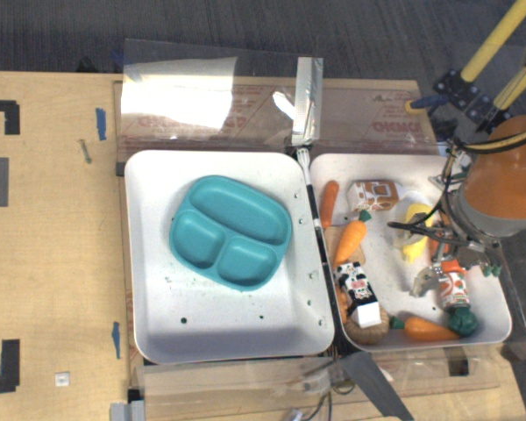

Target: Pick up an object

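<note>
I count two bins: the left bin [149, 235] holds one teal tray [231, 231], the right bin [500, 323] holds three carrots [349, 240], a yellow toy [415, 226] and some cartons, and my gripper [438, 274] hangs low over its right half.

A pale wooden tabletop [53, 261] spreads well away from the pincer [434, 279], marked with black tape corners [4, 117] and small blue tape strips [100, 123]. Beyond it lies dark grey carpet [245, 11]. Clear plastic sheeting [180, 99] catches glaring light.
</note>
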Controlling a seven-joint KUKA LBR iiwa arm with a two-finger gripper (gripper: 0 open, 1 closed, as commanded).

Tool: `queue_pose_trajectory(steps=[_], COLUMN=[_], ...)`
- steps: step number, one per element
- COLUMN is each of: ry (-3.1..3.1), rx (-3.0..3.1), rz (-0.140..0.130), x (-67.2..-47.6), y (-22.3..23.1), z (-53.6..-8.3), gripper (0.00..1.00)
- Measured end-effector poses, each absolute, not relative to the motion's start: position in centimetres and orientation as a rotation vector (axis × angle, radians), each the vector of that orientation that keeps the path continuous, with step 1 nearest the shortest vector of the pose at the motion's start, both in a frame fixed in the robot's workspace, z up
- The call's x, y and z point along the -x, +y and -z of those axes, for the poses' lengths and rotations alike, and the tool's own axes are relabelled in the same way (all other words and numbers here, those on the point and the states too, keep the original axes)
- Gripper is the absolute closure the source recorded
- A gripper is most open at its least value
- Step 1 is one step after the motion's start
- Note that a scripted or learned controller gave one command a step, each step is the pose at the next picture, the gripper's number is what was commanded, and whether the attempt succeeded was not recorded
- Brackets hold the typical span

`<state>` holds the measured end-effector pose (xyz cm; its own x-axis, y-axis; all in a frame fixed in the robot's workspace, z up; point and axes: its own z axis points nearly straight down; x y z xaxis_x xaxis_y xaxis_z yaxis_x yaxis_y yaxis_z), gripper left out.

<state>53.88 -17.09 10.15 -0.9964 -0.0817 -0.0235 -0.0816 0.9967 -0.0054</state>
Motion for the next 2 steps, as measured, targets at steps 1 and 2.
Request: queue_pose_trajectory(steps=[1, 2], ry=[3.127, 3.113], rx=[0.121, 0.124], rz=[0.005, 0.008], x=[-55.2, -55.6], y=[-15.4, -15.3], z=[-8.9, -10.3], gripper=[0.0, 1.0])
